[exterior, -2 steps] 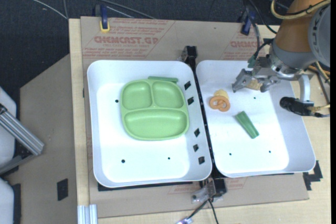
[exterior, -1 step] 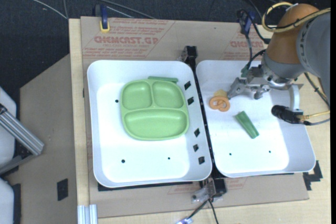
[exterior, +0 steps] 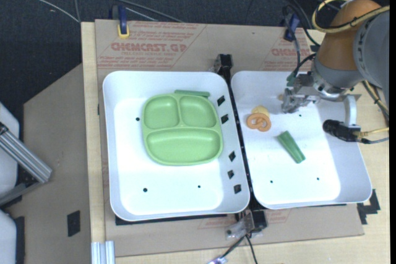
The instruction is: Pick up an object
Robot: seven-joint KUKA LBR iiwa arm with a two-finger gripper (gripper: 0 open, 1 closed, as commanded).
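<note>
In the right bin (exterior: pixel 346 185) lie an orange and yellow ring-shaped toy (exterior: pixel 259 120) near the left wall and a green stick-like piece (exterior: pixel 291 146) slanting toward the middle. My gripper (exterior: pixel 292 102) hangs over the bin's far part, up and to the right of the orange toy and apart from it. Nothing shows between its fingers. The left bin (exterior: pixel 124 195) holds a green divided plate (exterior: pixel 182 129) with three compartments.
A dividing wall with black clips (exterior: pixel 230 151) runs between the two bins. Blue clamps (exterior: pixel 123 20) hold the cardboard base at the back. Cables trail over the dark floor behind the bench.
</note>
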